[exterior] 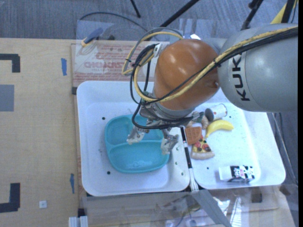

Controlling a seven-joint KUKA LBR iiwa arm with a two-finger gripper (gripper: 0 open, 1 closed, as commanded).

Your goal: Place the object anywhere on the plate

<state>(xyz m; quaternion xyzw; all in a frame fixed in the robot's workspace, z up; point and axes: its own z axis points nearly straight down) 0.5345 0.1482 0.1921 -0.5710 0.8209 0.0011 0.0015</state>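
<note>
A blue divided plate (135, 156) lies in the left white bin (90, 126). My gripper (152, 140) hangs over the plate's upper right part, below the big orange wrist band. Its two fingers (136, 136) stand apart, so it is open, and between them I see just the plate's blue surface. The toy objects lie in the right bin (265, 145): a yellow banana (219, 126), a pizza slice (202, 150) and an orange-brown square piece (193, 135) close to the divider.
Also in the right bin are a white can (217, 111) near the arm and a black-and-white carton (236, 173) at the front. The arm's body covers the back of both bins. A wooden board lies to the left.
</note>
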